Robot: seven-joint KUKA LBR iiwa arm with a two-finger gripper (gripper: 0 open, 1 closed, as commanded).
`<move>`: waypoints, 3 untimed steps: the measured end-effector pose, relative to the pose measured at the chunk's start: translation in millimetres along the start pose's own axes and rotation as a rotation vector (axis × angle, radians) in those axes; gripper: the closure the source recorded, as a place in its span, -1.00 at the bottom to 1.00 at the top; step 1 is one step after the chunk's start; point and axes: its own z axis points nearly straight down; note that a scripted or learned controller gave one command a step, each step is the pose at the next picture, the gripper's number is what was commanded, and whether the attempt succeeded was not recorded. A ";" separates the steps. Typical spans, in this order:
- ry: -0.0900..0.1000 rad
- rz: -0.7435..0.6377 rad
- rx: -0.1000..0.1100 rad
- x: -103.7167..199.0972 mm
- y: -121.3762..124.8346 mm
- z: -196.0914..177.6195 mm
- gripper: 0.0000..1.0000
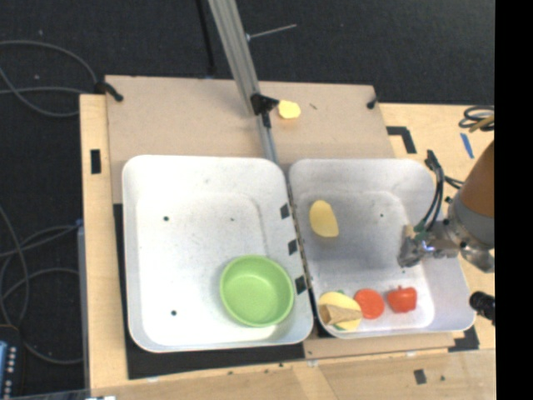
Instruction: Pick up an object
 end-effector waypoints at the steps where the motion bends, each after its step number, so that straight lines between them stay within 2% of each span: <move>1: 0.000 -0.001 -0.001 2.8 -6.7 -54.8 1.00; 2: 0.000 -0.003 -0.003 9.7 -2.7 -115.7 1.00; 3: 0.003 -0.005 0.004 61.6 -1.3 -118.1 1.00</move>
